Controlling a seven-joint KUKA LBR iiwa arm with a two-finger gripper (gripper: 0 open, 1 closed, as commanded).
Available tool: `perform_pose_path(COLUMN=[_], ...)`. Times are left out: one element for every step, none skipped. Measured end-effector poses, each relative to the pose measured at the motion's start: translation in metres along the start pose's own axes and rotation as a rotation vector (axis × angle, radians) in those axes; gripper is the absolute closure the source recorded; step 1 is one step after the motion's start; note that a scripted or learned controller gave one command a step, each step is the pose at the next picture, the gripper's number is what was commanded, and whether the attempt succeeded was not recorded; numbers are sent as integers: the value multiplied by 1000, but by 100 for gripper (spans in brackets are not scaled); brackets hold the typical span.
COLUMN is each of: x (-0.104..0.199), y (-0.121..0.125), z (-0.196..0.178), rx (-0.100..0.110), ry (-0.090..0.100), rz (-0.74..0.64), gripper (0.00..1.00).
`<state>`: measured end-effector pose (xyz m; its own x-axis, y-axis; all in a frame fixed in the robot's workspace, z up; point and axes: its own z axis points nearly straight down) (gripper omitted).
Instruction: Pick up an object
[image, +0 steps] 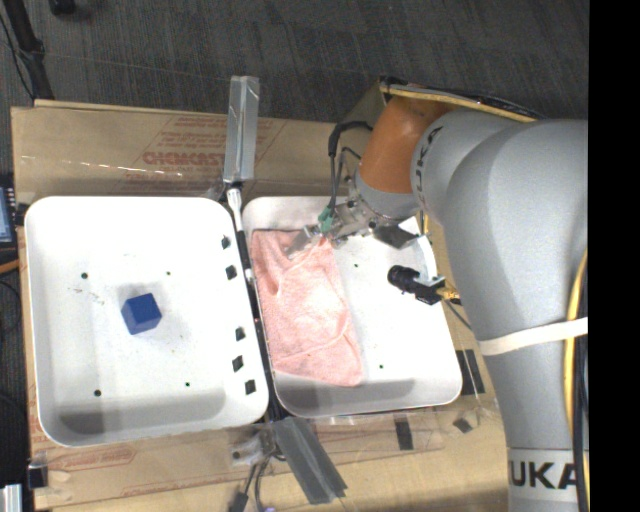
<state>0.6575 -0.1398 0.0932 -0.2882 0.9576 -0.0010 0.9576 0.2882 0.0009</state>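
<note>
where the right bin (425, 375) holds a pink cloth (308, 310) along its left side, the gripper (322, 228) sits at the cloth's upper edge, fingers pinched on a raised fold. blue cube (142, 312): left bin (60, 400), well apart from the cloth.

Hand (318, 230) at pink cloth's (305, 310) top edge; blue cube (142, 312) in left bin (60, 225).

Hidden and cut-off parts

The arm (500, 220) covers the right bin's (400, 385) far right corner; its base runs past the bottom edge. The pincer (325, 226) is too small and cluttered to read against the pink cloth (305, 305).
</note>
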Motion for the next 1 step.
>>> perform_pose_path(x=[21], y=[5], z=[1], rx=[5], ry=[2], rz=[-43], gripper=[0])
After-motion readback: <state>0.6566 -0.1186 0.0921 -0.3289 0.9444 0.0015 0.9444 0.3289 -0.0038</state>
